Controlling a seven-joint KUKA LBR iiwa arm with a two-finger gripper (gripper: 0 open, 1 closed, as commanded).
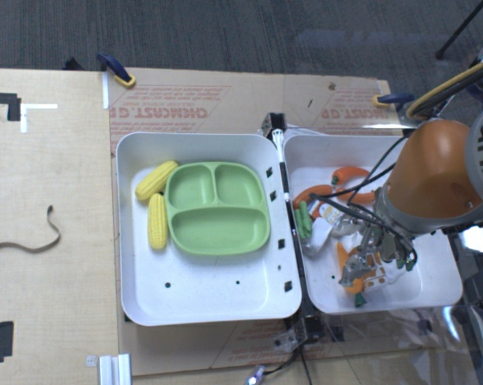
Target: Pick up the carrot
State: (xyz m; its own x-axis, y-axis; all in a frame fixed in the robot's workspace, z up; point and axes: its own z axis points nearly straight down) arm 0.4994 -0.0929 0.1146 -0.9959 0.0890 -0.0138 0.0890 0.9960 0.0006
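Note:
In the right bin (434,295), an orange carrot (312,193) with a green top (304,220) lies by the left wall. My gripper (356,273) is down low in this bin's front half, to the right of and nearer than the carrot. It sits over a small orange and white piece (372,278), with an orange tip (359,299) poking out below it. The wrist and cables hide how the gripper meets that piece. Another orange item (350,173) lies at the bin's back.
The left bin (209,303) holds a green divided plate (218,208) and two yellow corn cobs (156,180) (156,221) on its left. A white object (320,233) lies beside the carrot's green top. The arm's orange band (434,175) hangs over the right bin.

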